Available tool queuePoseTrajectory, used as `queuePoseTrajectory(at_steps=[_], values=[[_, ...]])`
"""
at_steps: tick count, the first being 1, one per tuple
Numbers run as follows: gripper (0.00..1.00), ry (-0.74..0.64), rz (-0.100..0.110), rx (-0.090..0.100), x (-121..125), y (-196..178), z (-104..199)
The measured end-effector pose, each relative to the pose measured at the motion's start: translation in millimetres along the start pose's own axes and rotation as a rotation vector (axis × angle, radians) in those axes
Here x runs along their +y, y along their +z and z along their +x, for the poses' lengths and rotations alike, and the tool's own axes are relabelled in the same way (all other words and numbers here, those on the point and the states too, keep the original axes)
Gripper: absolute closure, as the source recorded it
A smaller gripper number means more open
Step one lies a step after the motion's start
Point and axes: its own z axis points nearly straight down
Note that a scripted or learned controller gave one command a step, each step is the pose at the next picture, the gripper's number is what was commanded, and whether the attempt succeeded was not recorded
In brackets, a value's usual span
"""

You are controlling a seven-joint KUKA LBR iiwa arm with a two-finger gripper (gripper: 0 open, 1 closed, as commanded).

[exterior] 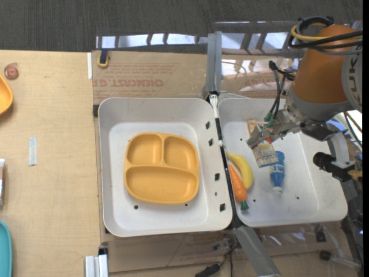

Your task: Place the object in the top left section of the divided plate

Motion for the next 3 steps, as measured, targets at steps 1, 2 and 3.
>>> queuePoseTrajectory(at_steps=[1, 2, 3], values=[[1.0, 0.176, 0.002, -0.001, 30.4, -7.1, 111.4], [1.0, 0.169, 0.002, -0.002, 103.1, -48.2, 122.5], [1.0, 0.095, 0.002, -0.002, 121.4, -52.3, 200.4]])
